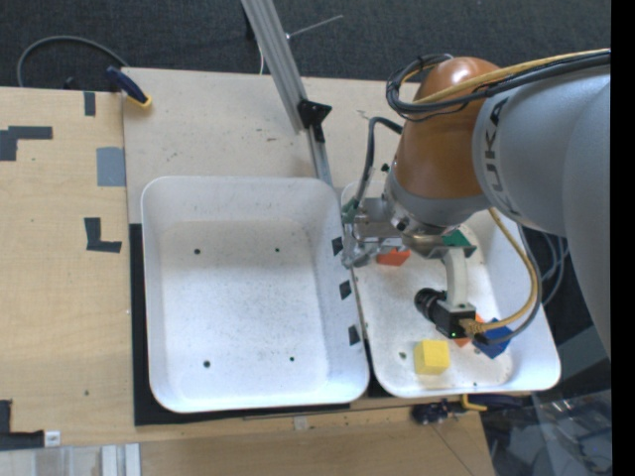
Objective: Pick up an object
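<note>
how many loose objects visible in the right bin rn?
3 visible in the right bin: yellow block near the front, orange piece beside the gripper, green piece under the wrist. The arm covers much of the bin, so more may be hidden.

We see the arm (526,157) reaching in from the right, its orange band above the wrist, the gripper (362,246) lowered beside the right bin's (536,365) left wall.

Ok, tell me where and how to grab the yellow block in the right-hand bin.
Take the yellow block across two opposite flat sides, coming straight down from above. It looks boxy and lies flat on the right bin floor, apart from the blue piece beside it, so its sides look free for the pincer.
</note>
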You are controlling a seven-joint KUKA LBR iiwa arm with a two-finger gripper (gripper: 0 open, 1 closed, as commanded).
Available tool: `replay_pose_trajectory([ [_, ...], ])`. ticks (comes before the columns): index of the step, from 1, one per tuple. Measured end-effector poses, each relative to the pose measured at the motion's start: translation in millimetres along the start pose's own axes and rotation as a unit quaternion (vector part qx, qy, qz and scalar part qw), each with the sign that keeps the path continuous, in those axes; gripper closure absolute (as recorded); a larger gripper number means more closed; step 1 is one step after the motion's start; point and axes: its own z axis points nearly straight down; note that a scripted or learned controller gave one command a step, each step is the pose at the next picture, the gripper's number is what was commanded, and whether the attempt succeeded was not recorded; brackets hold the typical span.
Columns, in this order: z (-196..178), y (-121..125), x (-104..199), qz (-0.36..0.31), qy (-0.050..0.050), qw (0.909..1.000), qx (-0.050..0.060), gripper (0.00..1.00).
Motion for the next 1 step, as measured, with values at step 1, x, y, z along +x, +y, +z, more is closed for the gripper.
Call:
replay_pose_trajectory([
  [1,2.4,-9.0,42.6,0.000,0.000,1.0000,0.000,1.00],
])
